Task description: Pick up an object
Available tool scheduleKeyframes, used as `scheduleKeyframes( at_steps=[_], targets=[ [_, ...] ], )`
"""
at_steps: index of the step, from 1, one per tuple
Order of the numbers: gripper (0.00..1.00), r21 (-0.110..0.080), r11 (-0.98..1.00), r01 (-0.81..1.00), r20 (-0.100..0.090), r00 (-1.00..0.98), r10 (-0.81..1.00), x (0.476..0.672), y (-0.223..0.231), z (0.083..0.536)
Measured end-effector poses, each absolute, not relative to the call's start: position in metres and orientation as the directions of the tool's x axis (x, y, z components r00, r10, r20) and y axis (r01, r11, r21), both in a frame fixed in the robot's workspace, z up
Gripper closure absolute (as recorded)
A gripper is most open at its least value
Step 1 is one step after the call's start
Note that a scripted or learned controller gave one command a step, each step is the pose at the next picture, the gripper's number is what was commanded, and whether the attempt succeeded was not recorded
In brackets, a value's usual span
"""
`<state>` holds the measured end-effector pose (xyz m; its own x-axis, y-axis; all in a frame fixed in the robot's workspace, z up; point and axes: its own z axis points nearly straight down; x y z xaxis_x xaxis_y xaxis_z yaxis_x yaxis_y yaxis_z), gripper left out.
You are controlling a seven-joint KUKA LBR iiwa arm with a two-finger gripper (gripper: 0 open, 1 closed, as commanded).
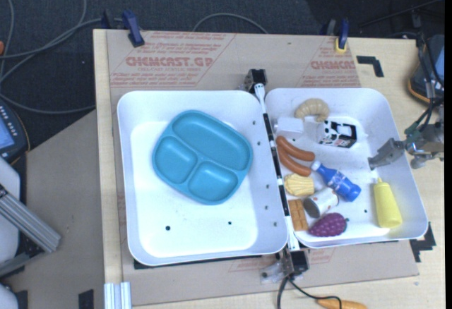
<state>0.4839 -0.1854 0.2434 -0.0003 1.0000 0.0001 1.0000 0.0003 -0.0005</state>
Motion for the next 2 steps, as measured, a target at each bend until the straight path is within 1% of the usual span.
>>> scheduleKeyframes(
  at_steps=[1, 2],
  targets=[
    [0.0, -0.008, 0.007, 1.0, 0.005, -0.007, 1.0, 0.506, -0.115, 0.12],
    [0.0, -0.007, -0.003, 1.0, 0.001, 0.003, 1.0, 0.495, -0.149, 0.082]
  ],
)
